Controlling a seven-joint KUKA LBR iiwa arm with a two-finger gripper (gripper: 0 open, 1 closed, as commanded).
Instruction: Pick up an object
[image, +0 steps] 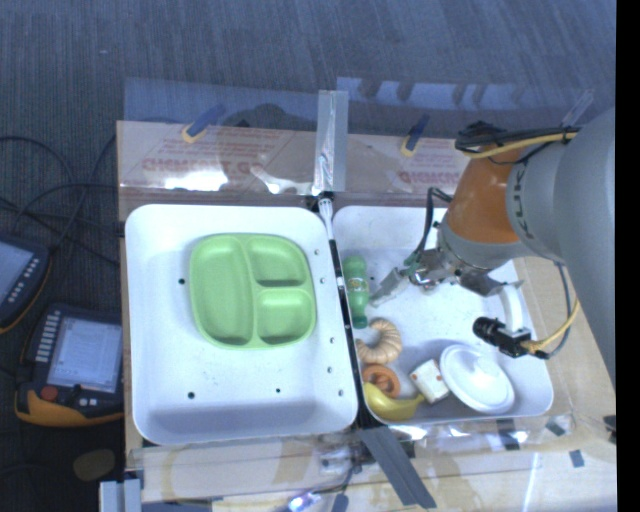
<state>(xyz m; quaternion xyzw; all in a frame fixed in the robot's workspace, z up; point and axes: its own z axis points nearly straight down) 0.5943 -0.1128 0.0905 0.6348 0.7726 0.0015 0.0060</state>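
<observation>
My gripper (392, 285) reaches into the right bin (530, 400) from the right, below the arm's orange band (482, 205). Its tip lies low over the bin floor, just right of a green object (354, 272) that rests against the left wall. Below the tip sits a tan, ridged pastry-like piece (381, 340). Farther down are an orange ring (379, 378) and a yellow banana (392, 404). A small white block (427, 379) and a round white dish (478, 378) lie at the bin's lower right. Nothing is seen held in the gripper.
The left bin (160, 390) holds a green divided plate (252, 289). A ridge (338, 300) separates the two bins. A black fitting with a yellow cable (500, 334) hangs off the arm over the right bin. Clear plastic sheeting (250, 160) stands behind the bins.
</observation>
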